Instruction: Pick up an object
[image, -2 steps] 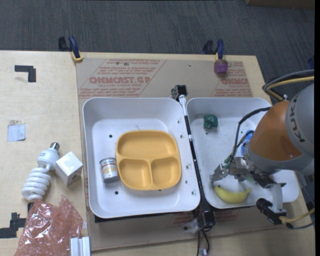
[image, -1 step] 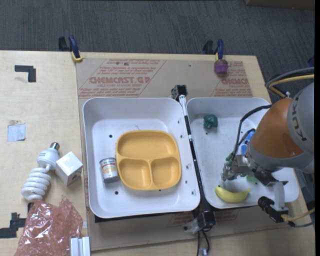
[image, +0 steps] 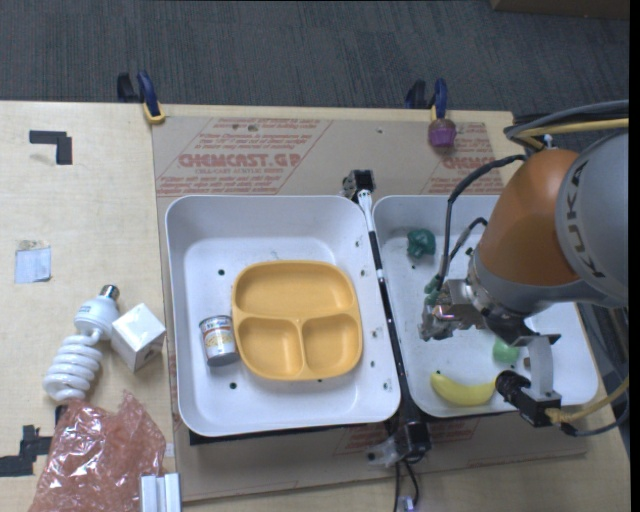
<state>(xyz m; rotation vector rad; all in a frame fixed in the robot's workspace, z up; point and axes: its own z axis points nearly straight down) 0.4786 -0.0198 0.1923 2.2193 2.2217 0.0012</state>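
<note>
In the right bin (image: 395, 215) lie a yellow banana (image: 462, 390) near the front wall, a bright green object (image: 507, 351) partly under the arm, and a small dark green object (image: 421, 242) at the back. My gripper (image: 438, 322) hangs low over the right bin's left-middle part, above and left of the banana. The orange wrist band and grey arm cover much of that bin. The left bin (image: 190, 300) holds a yellow divided tray (image: 297, 320) and a small can (image: 216, 339) lying to its left.
A spiral light bulb (image: 78, 355), a white cube (image: 138, 336) and crumpled pink wrap (image: 95, 460) lie on the bench left of the bins. A purple object (image: 442, 132) sits at the board's back edge. Clamps hold the brown board at the back.
</note>
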